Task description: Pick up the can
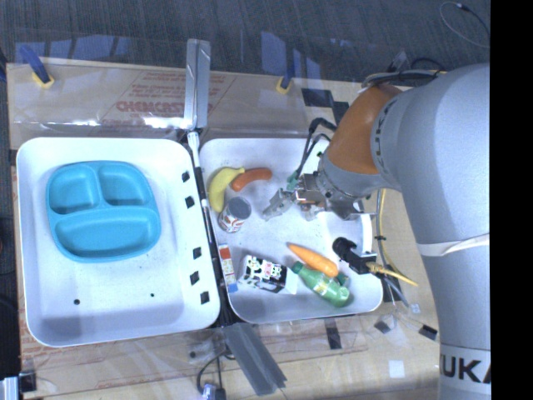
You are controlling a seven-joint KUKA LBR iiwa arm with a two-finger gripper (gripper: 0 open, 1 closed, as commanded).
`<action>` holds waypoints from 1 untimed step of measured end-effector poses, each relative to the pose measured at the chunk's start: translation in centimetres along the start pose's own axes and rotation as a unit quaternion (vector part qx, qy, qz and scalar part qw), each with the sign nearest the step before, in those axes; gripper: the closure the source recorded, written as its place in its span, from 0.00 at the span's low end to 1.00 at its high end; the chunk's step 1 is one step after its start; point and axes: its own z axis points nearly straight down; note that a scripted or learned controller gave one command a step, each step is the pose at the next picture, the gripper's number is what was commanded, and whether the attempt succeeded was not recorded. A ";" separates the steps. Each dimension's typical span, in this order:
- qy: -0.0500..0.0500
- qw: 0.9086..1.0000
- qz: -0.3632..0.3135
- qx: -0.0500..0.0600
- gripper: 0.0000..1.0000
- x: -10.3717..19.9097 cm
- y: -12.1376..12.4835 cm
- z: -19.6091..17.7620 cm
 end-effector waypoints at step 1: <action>0.000 1.000 -0.011 -0.002 0.00 -2.2 1.3 -1.6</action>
